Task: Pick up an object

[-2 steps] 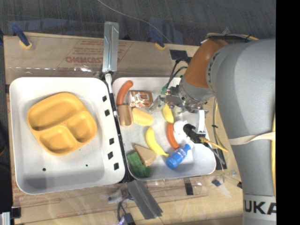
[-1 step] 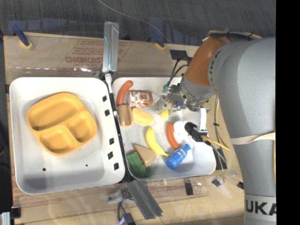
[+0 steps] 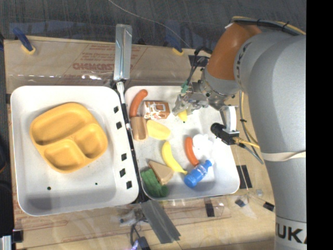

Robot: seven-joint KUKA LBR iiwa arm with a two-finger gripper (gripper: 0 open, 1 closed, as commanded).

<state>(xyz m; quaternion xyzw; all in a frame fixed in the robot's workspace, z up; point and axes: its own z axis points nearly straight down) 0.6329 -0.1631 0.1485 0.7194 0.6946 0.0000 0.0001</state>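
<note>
The tool [image 3: 183, 107] hangs over the right bin [image 3: 229, 184], its state unclear. The banana [image 3: 171, 157] lies mid-bin, long axis running upper-left to lower-right; a small yellow piece [image 3: 182, 115] sits partly hidden beneath the tool.

tray [image 3: 67, 137] in left bin [image 3: 26, 191] | bottle [image 3: 197, 174], banana [image 3: 170, 157] in right bin [image 3: 229, 178]

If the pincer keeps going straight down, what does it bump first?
Probably the small yellow piece just under the pincer, or the right bin's white floor beside it. Depth is hard to judge.
</note>
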